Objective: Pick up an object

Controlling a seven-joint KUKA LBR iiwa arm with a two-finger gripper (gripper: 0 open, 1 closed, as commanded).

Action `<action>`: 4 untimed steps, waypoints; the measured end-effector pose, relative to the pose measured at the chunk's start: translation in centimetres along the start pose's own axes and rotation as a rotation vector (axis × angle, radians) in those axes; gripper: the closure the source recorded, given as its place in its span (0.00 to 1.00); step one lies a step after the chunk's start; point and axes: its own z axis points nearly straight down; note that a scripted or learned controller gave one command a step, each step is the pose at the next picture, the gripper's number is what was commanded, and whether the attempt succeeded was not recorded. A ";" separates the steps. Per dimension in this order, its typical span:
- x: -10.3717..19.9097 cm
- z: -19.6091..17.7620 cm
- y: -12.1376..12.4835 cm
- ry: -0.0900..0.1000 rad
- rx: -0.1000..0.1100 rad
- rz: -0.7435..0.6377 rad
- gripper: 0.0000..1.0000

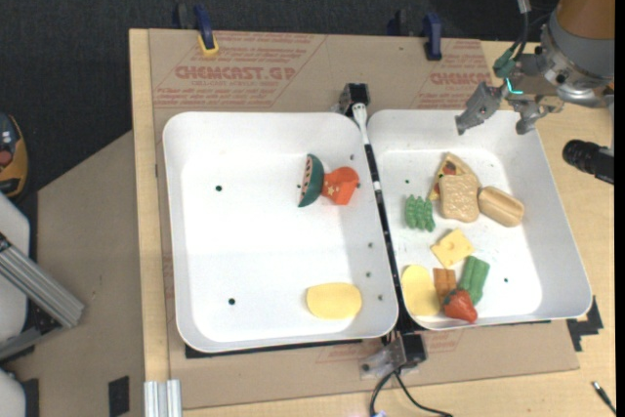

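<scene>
Toy foods lie flat: watermelon slice touching a tomato (left bin's 2 o'clock), yellow disc at 5.

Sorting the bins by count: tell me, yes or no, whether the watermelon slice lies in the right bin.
No, the watermelon slice lies in the left bin, beside a red piece near the divider.

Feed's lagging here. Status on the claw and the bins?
Claw open, holding nothing, high over right bin back edge. Toy food clustered in that bin, cracker nearest. Nothing blocking a drop.
</scene>
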 end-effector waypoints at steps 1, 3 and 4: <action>0.0 -1.1 0.1 -0.001 -0.004 -0.001 1.00; 13.3 1.1 6.2 0.002 0.007 -0.005 1.00; 15.7 10.5 2.3 0.001 0.011 -0.002 1.00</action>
